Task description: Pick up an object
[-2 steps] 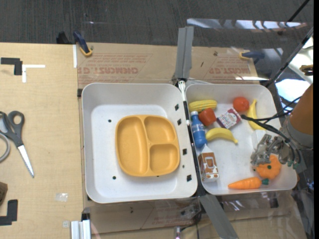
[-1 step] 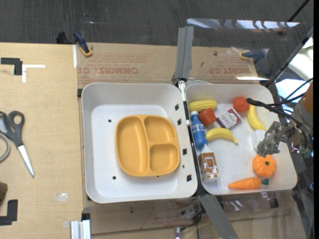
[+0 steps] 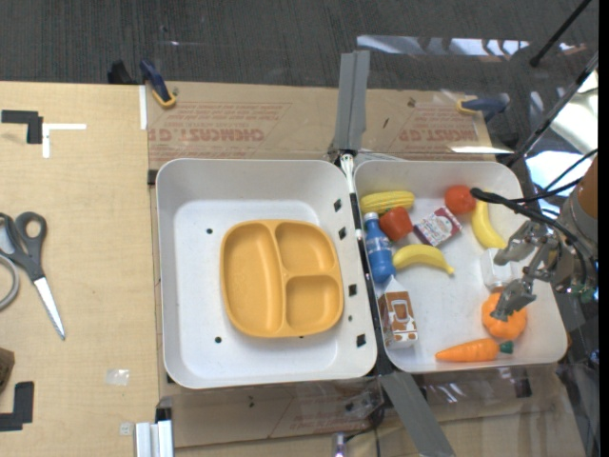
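Bench (image 3: 76, 350) with two white bins, the claw low over the right one.

Scissors (image 3: 33, 265) lie at the bench's left edge. Next comes the left bin (image 3: 181, 350), holding a yellow three-compartment plate (image 3: 282, 278). The right bin (image 3: 457, 374) holds a blue bottle (image 3: 378, 255) along its left wall, a small carton (image 3: 399, 318) below it, a corn cob (image 3: 387, 201), a red fruit (image 3: 395, 223), a snack packet (image 3: 438, 226), two bananas (image 3: 423, 258) (image 3: 486, 227), a tomato (image 3: 460, 199) and a carrot (image 3: 468, 352) near the front wall. Furthest right, the claw (image 3: 523, 274) hangs just above an orange fruit (image 3: 504, 320), its lower finger touching the fruit's top; whether the fingers are spread or closed I cannot tell, and nothing is visibly between them.
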